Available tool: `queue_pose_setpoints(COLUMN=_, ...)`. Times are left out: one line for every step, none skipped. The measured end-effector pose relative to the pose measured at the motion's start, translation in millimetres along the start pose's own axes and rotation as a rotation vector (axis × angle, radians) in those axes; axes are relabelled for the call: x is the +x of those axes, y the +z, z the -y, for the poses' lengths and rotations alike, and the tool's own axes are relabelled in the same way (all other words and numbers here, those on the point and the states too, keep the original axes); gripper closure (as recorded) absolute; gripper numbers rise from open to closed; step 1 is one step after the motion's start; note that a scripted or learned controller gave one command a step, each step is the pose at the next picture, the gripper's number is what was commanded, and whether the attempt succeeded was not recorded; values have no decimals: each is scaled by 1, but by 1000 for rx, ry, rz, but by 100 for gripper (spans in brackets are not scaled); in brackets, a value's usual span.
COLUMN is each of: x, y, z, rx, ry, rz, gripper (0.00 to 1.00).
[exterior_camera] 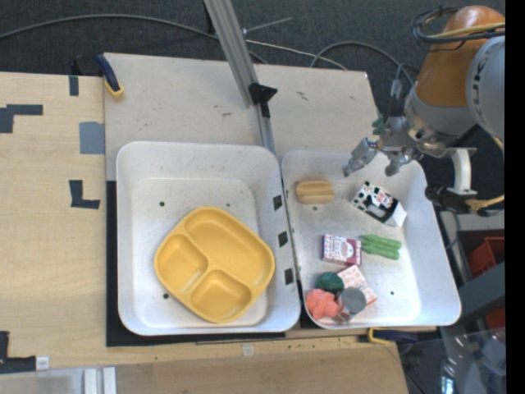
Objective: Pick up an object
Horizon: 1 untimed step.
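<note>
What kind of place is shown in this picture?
Probably a robotics lab bench for pick-up trials: a robot arm reaches over two white bins, one with small toys, and loose cables lie behind.

Both bins are white: the left bin point(131, 220) carries a yellow three-part tray point(215, 263), while the right bin point(426, 253) carries a tan bun-shaped piece point(314, 191), a black-and-white patterned box point(378, 203), a pink-and-white carton point(340, 249), a green piece point(380, 246), and at its near edge a salmon-pink lump point(322, 304) with dark green and grey bits beside it. The counter point(49, 220) is pale wood with grey and black tape marks, and the arm point(455, 64) is grey with an orange band above a grey claw point(377, 161).
</note>
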<state>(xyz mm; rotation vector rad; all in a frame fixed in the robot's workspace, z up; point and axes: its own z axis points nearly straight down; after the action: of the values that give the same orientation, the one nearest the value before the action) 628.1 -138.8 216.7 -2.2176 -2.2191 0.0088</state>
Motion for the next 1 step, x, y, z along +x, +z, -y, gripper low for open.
queue_pose_setpoints(x=11, y=52, z=1, rx=0, ry=-1, rz=-1, gripper=0)
